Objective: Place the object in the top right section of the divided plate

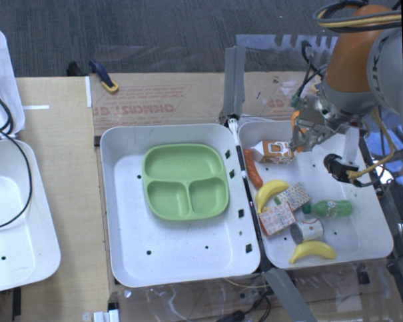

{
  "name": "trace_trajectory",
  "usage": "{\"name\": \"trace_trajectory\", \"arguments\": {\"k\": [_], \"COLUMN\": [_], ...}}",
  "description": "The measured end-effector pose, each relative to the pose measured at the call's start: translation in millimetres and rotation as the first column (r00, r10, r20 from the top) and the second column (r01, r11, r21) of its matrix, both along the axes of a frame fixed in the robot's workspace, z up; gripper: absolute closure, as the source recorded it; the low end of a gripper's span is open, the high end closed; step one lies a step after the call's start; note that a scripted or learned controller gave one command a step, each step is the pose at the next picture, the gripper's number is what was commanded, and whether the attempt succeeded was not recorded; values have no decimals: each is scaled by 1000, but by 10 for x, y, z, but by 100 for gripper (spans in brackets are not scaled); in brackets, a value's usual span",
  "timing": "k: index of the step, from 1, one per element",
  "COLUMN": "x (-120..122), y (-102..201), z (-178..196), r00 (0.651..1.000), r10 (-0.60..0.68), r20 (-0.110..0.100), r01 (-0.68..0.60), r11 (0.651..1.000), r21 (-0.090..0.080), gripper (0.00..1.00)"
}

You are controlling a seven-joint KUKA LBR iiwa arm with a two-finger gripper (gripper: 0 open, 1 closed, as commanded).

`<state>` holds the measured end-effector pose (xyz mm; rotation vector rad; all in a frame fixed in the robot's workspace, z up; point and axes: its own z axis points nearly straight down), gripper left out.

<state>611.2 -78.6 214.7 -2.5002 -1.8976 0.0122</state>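
Divided plate (186,181) is sitting in the left bin (124,214). Arm (357,57) is leaning in from the right, gripper (300,140) hanging right beside a small carton (276,151) in the right bin (365,236). Grip state's too murky to call, honestly.

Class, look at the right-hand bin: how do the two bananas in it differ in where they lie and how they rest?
The upper banana lies near the bin's left wall, beside the orange carrot, and touches the patterned packets. The lower banana lies near the front edge, just below the small can. The upper one arches up and leftward; the lower one lies flatter, ends spread sideways. Both are yellow, curved and in the right bin.
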Motion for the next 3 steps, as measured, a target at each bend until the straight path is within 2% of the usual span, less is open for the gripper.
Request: {"name": "trace_trajectory", "arguments": {"k": [1, 2, 3], "x": [53, 187, -413], "y": [1102, 2145, 2840], "z": [-280, -7, -142], "r00": [992, 1000, 1000], "r10": [-125, -2, 5], "r20": [-1, 1, -1], "r01": [125, 2, -5], "r11": [992, 1000, 1000], "r21": [0, -1, -2], "gripper": [100, 100, 100]}}
